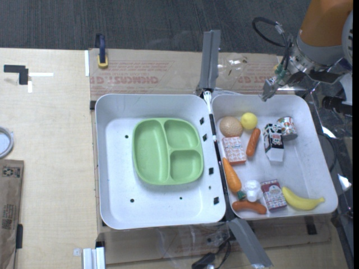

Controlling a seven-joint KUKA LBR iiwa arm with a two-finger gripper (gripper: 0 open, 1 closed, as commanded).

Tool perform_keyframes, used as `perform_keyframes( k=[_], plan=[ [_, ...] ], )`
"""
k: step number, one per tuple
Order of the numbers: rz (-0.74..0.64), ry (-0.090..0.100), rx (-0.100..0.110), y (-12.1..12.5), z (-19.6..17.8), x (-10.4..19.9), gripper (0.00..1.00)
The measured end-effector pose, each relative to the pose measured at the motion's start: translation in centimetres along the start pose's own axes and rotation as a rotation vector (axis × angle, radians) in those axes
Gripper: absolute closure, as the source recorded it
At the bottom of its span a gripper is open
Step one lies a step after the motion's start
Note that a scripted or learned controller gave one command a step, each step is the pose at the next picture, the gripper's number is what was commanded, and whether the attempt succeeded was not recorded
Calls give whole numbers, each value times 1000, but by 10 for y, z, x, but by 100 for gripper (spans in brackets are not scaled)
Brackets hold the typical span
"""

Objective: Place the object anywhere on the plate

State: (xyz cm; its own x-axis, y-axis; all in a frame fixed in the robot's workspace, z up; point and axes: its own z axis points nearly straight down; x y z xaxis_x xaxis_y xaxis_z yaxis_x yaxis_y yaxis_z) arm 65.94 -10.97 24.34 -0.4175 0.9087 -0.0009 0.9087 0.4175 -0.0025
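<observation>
- The green plate [167, 150], with three compartments, lies in the middle of the left bin [109, 167], nothing resting on it.
- The objects all sit in the right bin [314, 150], none of them on the plate.
- Near that bin's far edge, a brown round item [230, 126] sits just beside a yellow lemon [249, 120].
- A small orange carrot [253, 142] lies at a slant beneath the lemon, with a red-and-white carton [234, 149] just beside it on the side toward the left bin.
- A black-and-white carton [274, 139] stands toward the bin's right side, touching a shiny can [288, 127].
- A longer carrot [231, 175] runs along the bin's left wall.
- Near the bin's front edge lie a small white item [252, 190], another orange vegetable [250, 207], a red box [272, 195] and a banana [302, 199] in the front right corner.
- The gripper [270, 87] hangs over the far edge of the right bin, toward its right corner, above the rim and apart from every object.
- Whether its jaws are spread or closed I cannot tell; nothing is seen between them.
- The arm [328, 15], with its orange band, comes in from the upper right.
- A blue-and-yellow clamp [101, 52] stands on the bench [45, 122] beyond the left bin's far left corner.
</observation>
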Motion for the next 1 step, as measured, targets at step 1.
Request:
perform_keyframes(
  k=[1],
  plan=[
    [-222, -2, -3, -6, -70, -11, 100]
  ],
)
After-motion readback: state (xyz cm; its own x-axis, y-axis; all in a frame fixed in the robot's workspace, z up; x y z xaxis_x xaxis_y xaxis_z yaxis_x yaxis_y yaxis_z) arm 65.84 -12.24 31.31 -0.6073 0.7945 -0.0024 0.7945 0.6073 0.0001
